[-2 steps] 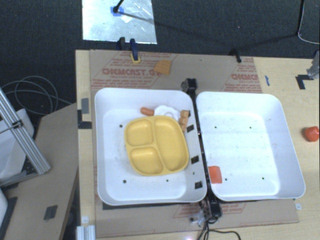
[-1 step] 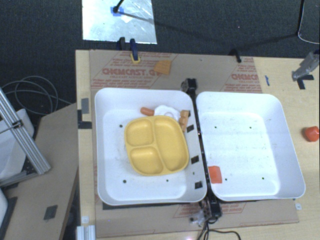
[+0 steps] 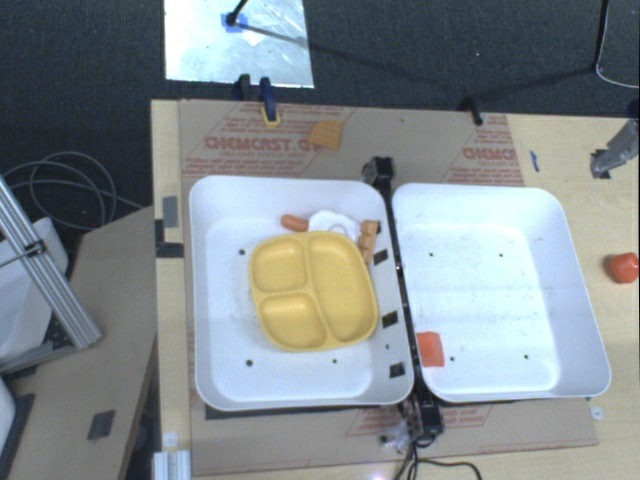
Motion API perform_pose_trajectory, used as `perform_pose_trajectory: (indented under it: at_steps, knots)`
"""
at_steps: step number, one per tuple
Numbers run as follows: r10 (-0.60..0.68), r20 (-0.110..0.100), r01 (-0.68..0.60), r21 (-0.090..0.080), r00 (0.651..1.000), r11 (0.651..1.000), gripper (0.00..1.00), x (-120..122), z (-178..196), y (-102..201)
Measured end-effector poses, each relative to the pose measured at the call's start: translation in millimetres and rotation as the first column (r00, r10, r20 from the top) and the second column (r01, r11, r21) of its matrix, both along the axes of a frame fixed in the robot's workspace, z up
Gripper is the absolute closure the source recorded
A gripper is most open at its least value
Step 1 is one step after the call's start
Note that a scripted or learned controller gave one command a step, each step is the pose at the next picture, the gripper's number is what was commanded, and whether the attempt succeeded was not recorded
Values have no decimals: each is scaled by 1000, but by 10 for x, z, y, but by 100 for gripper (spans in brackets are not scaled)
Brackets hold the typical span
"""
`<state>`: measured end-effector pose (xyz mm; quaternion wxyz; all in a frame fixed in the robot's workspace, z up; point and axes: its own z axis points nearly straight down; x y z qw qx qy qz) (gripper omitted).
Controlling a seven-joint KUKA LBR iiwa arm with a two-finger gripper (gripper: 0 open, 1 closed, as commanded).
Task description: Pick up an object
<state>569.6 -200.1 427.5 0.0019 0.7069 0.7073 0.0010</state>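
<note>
Bench top: brown board [image 3: 250, 143] with red printed letters, under both bins.
Floor: a shiny metal sheet [image 3: 238, 26] on dark carpet.
Left side: grey cables [image 3: 60, 183] near an aluminium frame [image 3: 45, 278].
Clamp: blue and yellow [image 3: 268, 101], at the board's far edge.

Left of the gripper [image 3: 612, 158] and nearer the camera: right bin [image 3: 480, 278], small block [image 3: 429, 348] in its near-left corner. Farther left, side by side with it: left bin [image 3: 215, 268], holding a divided plate [image 3: 312, 291], with three small pieces [image 3: 294, 223] just behind the plate. In front of the gripper, on the bench beside the right bin: small cube [image 3: 622, 266].
</note>
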Motion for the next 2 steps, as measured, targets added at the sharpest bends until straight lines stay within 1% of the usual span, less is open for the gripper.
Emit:
perform_pose_trajectory:
  at_steps: [1,2]
  knots:
    - [-2,0,2,-1,1000,1000,0,-498,158,-72]
    - [0,1,0,-1,1000,1000,0,-837,304,-66]
